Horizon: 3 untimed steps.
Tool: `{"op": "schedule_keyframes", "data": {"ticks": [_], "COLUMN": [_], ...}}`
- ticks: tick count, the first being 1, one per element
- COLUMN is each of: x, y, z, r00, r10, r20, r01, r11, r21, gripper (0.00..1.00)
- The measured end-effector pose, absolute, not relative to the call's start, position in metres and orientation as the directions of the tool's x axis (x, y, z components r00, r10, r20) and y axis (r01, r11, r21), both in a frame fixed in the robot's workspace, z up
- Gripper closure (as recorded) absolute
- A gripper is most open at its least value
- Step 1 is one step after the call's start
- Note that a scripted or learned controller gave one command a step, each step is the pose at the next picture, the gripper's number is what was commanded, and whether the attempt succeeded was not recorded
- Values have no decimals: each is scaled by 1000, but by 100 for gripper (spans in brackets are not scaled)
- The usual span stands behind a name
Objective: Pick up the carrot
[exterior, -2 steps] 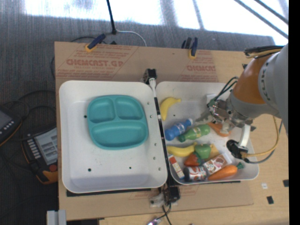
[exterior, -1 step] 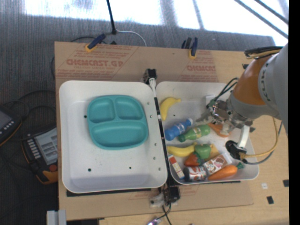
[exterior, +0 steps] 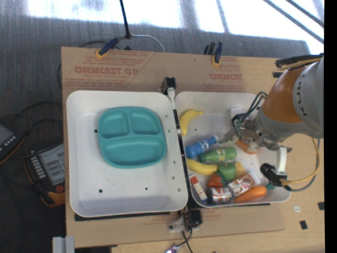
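The long orange plastic carrot is seen at the near edge of the right white bin, lying roughly crosswise, tip pointing left. It is placed below the gripper, whose grip state cannot be told.

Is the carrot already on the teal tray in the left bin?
No, the carrot lies in the right bin, among the other toy food near its front edge.

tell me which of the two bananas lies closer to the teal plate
The upper banana, near the right bin's top-left corner; the other banana lies lower, among the bottles.
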<state>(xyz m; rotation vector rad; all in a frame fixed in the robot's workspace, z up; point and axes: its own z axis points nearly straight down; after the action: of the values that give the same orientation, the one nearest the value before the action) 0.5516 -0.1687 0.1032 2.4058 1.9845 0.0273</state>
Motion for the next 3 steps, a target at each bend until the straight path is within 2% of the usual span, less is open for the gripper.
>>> {"op": "schedule_keyframes", "data": {"ticks": [2,3], "x": [559,600], "y": [-173,-211], "z": [103,109], "r00": [143,-36], "r10": [990,999], "r20": [-1,8], "r01": [989,999], "r11": [-142,36], "r21": [31,24], "gripper": [0,0]}}
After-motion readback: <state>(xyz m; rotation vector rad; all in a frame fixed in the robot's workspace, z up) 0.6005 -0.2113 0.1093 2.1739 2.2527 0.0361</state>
